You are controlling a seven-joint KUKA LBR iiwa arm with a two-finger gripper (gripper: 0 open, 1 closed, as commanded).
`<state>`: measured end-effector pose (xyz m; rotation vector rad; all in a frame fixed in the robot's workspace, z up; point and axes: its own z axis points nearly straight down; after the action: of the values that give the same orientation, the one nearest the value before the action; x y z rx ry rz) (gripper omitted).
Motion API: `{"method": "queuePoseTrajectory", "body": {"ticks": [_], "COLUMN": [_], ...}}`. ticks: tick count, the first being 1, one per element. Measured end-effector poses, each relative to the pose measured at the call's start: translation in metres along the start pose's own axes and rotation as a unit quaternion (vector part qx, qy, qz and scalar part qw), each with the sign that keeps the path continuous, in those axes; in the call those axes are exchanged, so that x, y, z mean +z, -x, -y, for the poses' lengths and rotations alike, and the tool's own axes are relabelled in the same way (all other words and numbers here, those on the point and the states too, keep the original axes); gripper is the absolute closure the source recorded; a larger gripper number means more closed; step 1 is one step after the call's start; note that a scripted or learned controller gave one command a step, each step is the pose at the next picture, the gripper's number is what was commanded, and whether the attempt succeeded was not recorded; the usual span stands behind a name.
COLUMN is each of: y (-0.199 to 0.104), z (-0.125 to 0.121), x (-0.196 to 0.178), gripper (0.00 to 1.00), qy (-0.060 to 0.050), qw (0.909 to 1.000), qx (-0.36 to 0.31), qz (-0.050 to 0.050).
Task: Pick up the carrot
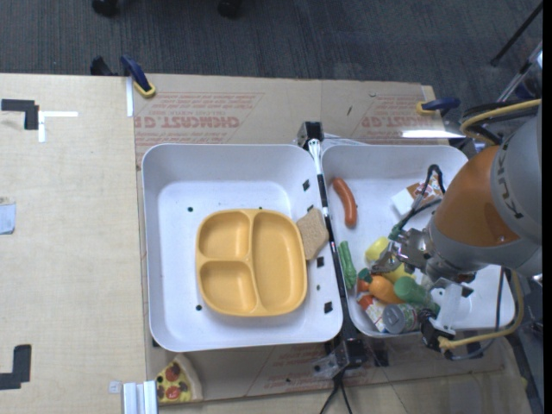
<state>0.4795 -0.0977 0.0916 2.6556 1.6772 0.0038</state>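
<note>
Arm (509,188): bulky rounded links, smooth grey shell. Broad orange band (470,205) above wrist, glossy, curved like barrel. Part of dark lettering on grey shell just above band, cut off by frame edge. Wrist section below band grey, ring-shaped. End effector (405,261): dark metal block with small silver parts, detail too fine to read. Black cable loops off wrist beside band. Yellow-beige hose (496,110) arcs over upper link; similar hose curves below wrist, near white plate.
</note>
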Motion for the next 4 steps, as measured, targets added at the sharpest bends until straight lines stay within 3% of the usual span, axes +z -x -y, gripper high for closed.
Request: {"method": "queuePoseTrajectory", "body": {"ticks": [1,2,3,4], "y": [0.003,-0.026,-0.026,-0.006], "z": [-0.001,-0.013,0.013,-0.006], "x": [0.0,-0.186,-0.099,-0.019], "gripper": [0.0,0.0,0.0,0.0], "qy": [0.001,0.0,-0.001,0.013], "qw": [0.9851,0.9998,0.9877,0.9839], "qx": [0.172,-0.02,-0.156,-0.178], "qz": [0.0,0.002,0.001,0.0]}}
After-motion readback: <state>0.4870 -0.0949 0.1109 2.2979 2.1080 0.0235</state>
